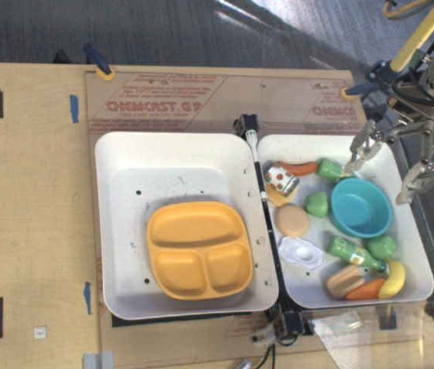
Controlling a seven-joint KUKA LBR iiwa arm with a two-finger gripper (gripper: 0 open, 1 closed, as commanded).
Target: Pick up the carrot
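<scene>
The carrot (304,168) is a small orange piece with a green leafy end (328,167), lying near the far side of the right bin (420,241). It sits between a red-and-white spotted toy (279,179) and a teal bowl (361,207). My gripper (392,166) hangs over the bin's far right corner, to the right of the carrot and just beyond the bowl. Its fingers (362,152) are spread wide apart with nothing held between them.
The right bin also holds a tan round piece (292,221), a white piece (303,252), green items (355,253), a bun (342,280), another orange piece (367,289) and a banana (394,278). A yellow divided tray (199,247) lies in the left bin (117,206).
</scene>
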